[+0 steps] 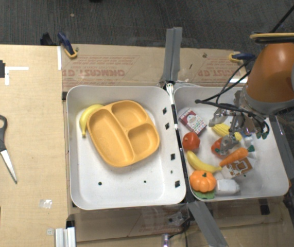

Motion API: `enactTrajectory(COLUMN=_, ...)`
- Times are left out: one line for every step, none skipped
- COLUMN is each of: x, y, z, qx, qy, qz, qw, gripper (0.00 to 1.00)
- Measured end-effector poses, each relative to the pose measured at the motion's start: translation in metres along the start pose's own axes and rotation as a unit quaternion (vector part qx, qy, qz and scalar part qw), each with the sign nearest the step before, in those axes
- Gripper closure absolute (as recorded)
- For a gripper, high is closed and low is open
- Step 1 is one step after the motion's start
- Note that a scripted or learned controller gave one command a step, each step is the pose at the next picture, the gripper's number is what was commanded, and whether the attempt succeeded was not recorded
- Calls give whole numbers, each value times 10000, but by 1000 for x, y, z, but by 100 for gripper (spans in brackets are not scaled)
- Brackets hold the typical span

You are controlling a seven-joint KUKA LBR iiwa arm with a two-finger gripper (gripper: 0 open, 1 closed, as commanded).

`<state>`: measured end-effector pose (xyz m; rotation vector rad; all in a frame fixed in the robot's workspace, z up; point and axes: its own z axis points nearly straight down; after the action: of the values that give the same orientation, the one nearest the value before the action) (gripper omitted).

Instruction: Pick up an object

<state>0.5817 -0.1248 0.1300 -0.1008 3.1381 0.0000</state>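
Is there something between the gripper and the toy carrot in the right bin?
Nothing visible stands between them. The gripper hangs just above the carrot. A red toy and a yellow toy lie close beside it, crowding the spot.

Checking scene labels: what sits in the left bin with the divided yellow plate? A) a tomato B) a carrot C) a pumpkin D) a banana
D: a banana curves along the upper-left edge of the divided yellow plate in the left bin, while the pumpkin, carrot and tomato all lie in the right bin.
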Motion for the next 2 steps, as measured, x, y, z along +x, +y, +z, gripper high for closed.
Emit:
enactTrajectory(x=40, y=32, z=38, qx=3, qy=-7, qz=-121, qw=9999, gripper=0)
enactTrajectory(x=2, y=1, z=37, qx=7, qy=-14, qz=-121, qw=9999, gripper=0)
